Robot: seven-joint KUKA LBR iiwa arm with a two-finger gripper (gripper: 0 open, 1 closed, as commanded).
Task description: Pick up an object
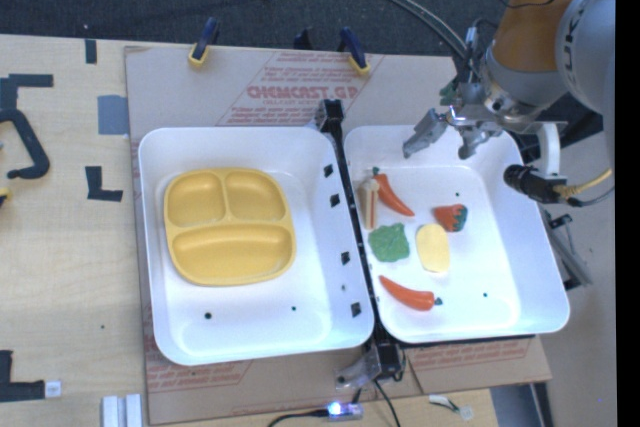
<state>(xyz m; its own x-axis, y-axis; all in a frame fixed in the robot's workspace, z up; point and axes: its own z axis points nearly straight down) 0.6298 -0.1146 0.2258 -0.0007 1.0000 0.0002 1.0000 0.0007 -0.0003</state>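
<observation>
Cardboard [280, 95] printed with red letters "CHEMCAST" covers the surface under two white bins. Over the far edge of the right bin [520, 245], the gripper [446, 141] hangs with jaws spread open and holding nothing. Well below them lie a carrot [392, 196], strawberry [451, 216], broccoli [389, 242], yellow piece [433, 248] and red pepper [408, 293].

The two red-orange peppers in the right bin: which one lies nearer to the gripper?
The upper pepper, beside the brown stick, lies nearer to the gripper. The other pepper lies at the bin's front, below the green piece.
</observation>
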